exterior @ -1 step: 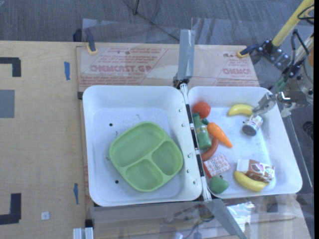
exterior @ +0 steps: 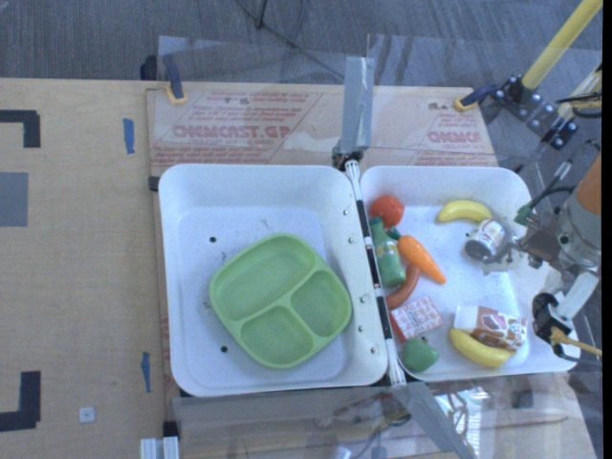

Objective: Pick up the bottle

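The bottle (exterior: 387, 256) is green with a small label and lies lengthwise in the right bin (exterior: 507, 182), close to its left wall. A red tomato (exterior: 386, 208) sits just behind it and an orange carrot (exterior: 421, 258) lies at its right side. My gripper (exterior: 521, 247) reaches in over the right bin's right rim, beside a silver can (exterior: 485, 239). It is well to the right of the bottle, with the carrot between them.
The right bin also holds a banana (exterior: 465, 210) at the back, a second banana (exterior: 476, 348) and a small carton (exterior: 493, 324) at the front, a red packet (exterior: 417, 316), and a green pepper (exterior: 419, 354). A green divided plate (exterior: 279, 300) lies in the left bin (exterior: 191, 208).
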`<state>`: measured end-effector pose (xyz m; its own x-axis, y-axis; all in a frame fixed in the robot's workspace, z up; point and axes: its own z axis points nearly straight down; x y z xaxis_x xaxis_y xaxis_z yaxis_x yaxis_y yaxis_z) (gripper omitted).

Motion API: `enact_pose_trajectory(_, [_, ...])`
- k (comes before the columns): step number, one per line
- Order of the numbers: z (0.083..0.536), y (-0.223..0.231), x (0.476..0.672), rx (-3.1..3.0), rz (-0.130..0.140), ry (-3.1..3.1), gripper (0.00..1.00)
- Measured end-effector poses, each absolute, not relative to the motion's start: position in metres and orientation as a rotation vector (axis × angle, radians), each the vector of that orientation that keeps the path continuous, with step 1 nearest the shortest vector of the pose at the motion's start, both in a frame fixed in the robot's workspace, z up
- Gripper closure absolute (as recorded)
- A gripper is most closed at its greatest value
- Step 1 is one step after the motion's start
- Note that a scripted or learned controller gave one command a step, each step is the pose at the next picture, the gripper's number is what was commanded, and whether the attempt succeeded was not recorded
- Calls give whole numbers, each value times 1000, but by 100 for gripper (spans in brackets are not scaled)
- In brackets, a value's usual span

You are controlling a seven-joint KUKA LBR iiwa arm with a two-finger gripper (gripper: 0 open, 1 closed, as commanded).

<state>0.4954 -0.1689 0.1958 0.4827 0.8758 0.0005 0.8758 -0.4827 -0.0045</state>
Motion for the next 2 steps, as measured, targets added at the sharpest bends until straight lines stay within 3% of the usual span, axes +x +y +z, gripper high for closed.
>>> enact_pose_trajectory(1, [114, -168, 487, -2986, -25, -1014, 0])
enact_pose_trajectory(2, [180, -214, 556, -3102, 3, -490, 0])
